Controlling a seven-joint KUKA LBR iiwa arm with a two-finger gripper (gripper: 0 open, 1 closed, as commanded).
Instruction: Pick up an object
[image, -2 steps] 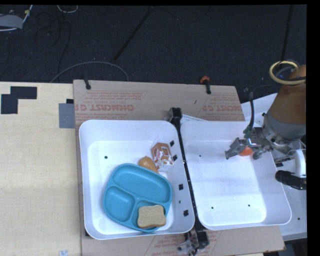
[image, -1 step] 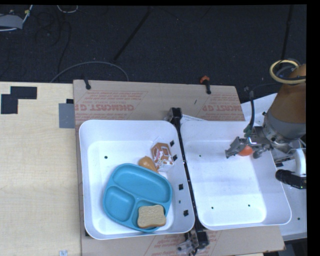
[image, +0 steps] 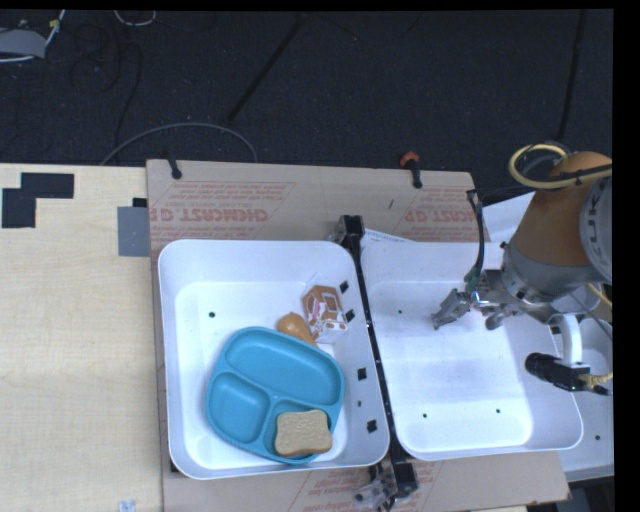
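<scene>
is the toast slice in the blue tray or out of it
In. The toast slice lies flat in the lower right compartment of the blue tray, which sits in the left bin.

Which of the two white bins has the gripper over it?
The right bin: the gripper is over its upper part. The left bin holds the blue tray instead.

Both white bins (image: 190, 300) look like smooth moulded plastic with a faint sheen. The blue divided tray (image: 262, 385) is plastic too, satiny rather than glossy. On it the slice of bread (image: 303, 433) looks dry, rough and matt. The packet (image: 323, 308) above has a crinkly, shiny wrapper. Underneath lies matt brown printed cardboard (image: 300, 205), beside pale smooth wood (image: 70, 360).
</scene>
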